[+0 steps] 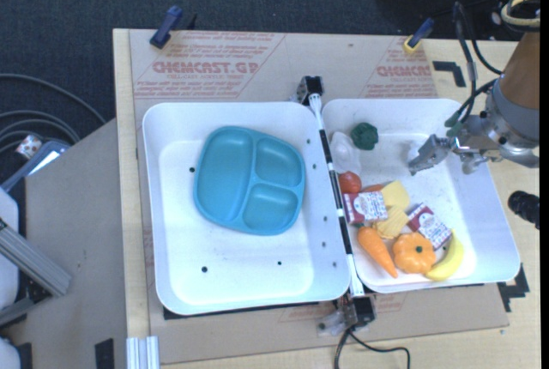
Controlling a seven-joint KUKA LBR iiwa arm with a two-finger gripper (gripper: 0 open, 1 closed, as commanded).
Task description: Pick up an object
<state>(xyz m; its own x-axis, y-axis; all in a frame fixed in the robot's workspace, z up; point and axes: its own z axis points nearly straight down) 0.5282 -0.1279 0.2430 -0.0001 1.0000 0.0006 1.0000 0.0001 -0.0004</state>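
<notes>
Small toy foods, among them an orange plastic carrot, a round orange pumpkin and a yellow banana, are lying heaped in the near part of the right white bin. The tool is hanging above that bin, grasping nothing; whether its fingers are apart cannot be told. A blue divided plate is lying in the left white bin on the desk.

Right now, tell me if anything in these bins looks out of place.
Nothing looks spilled or broken. The blue plate lies flat but turned askew in the left bin. The toy food is heaped toward the right bin's near end, the banana against its rim.
</notes>
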